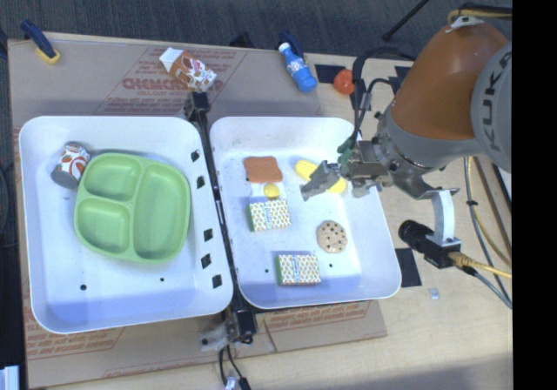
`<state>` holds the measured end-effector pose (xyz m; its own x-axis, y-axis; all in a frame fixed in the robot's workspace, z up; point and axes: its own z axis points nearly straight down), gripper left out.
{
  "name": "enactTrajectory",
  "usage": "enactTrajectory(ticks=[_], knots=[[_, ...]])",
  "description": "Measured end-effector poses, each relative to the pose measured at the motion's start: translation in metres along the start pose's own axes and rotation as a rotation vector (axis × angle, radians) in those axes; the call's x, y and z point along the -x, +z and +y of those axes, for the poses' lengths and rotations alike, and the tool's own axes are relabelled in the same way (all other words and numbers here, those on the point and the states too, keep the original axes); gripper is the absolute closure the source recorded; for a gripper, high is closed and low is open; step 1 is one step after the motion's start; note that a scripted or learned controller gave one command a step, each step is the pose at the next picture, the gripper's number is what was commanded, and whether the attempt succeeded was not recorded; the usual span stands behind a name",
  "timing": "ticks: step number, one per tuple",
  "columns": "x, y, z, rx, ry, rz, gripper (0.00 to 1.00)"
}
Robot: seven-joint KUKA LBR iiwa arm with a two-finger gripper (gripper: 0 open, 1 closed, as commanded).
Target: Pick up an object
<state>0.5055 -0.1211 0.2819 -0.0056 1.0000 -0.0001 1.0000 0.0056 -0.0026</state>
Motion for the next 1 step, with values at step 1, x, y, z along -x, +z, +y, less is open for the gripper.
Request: enactTrajectory(ticks=[1], knots=[[0.0420,0.1324,-0.0105,-0.006,0.000,0.001,0.00]])
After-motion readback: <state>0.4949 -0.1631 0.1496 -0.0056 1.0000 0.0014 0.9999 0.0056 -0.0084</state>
